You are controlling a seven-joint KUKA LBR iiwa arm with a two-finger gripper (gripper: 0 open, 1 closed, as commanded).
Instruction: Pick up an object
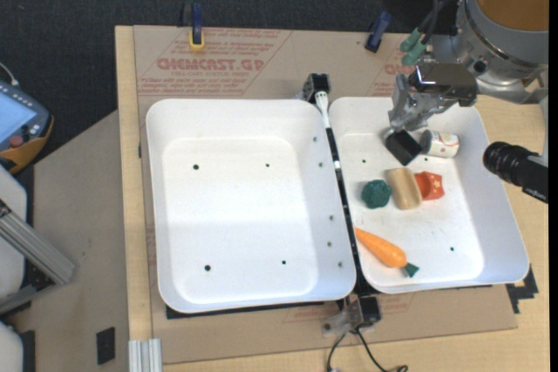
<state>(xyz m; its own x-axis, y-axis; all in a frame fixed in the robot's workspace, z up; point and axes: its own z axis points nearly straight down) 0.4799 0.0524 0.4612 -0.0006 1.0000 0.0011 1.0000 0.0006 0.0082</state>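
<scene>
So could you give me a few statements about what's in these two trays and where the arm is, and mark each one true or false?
1. The carrot lies in the right bin. True.
2. The dark green ball sits in the left bin. False: it is in the right bin, beside the tan cylinder.
3. The end effector hangs over the right bin's far part. True.
4. The red object touches the carrot. False: they lie apart; the red object is next to the tan cylinder.
5. The carrot is the item nearest the end effector. False: it lies at the near side, farthest from it.
</scene>
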